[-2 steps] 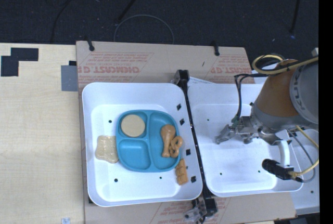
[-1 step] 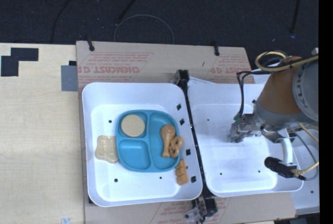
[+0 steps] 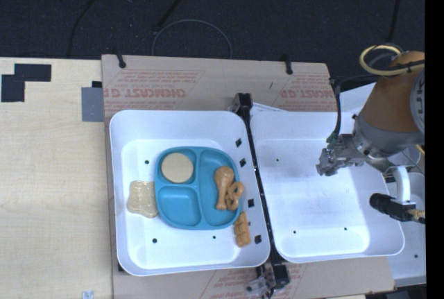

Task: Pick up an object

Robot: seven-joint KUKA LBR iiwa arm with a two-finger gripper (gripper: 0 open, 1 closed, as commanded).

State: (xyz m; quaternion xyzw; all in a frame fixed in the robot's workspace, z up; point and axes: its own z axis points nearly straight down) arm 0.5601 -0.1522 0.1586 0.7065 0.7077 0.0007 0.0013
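We see the gripper [image 3: 331, 163] over the right bin [image 3: 305, 235], its grip too blurred to judge. In the left bin [image 3: 132, 249], the blue tray [image 3: 182, 211] holds perhaps a pretzel [image 3: 227, 188].

A cardboard-covered bench [image 3: 208, 82] bears two white bins [image 3: 132, 131] [image 3: 312, 249] side by side.

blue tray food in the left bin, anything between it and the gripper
Yes: the gripper sits over the right bin, while the blue tray with its round piece and pretzel-like piece lies in the left bin. The raised divider where both bins meet runs between them.
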